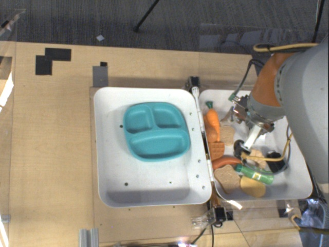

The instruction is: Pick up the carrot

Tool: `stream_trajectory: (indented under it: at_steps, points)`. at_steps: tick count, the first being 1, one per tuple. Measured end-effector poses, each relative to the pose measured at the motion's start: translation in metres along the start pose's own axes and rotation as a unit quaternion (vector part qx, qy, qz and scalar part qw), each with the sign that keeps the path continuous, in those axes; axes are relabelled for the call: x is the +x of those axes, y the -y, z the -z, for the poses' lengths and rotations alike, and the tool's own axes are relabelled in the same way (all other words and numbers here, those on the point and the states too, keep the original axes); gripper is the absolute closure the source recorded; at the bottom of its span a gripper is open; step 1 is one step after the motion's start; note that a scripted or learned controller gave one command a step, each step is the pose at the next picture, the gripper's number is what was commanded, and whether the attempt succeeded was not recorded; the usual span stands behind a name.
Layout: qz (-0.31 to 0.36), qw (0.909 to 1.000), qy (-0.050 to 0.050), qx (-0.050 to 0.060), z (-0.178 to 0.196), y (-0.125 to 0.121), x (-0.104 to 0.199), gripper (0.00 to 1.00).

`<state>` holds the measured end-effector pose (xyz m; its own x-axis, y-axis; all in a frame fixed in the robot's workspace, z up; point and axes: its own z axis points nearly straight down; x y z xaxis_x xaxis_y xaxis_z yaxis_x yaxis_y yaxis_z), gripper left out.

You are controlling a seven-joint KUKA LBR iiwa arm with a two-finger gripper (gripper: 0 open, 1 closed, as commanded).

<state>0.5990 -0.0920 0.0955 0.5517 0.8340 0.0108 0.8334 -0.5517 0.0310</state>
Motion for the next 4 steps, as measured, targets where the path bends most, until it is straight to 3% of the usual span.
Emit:
stream_trajectory:
  at_steps: [1, 2, 3, 4]
  points:
    - [-0.074, 0.9973, 0.002, 0.005, -0.001, -0.002, 0.01, 0.0]
    - [-0.221, 0.9751, 0.008, 0.014, -0.011, -0.038, 0.034, 0.0]
    - [-0.257, 0.9664, 0.005, 0.013, 0.096, 0.062, 0.007, 0.0]
    - [-0.319, 0.9475, 0.009, 0.015, 0.09, 0.056, 0.052, 0.0]
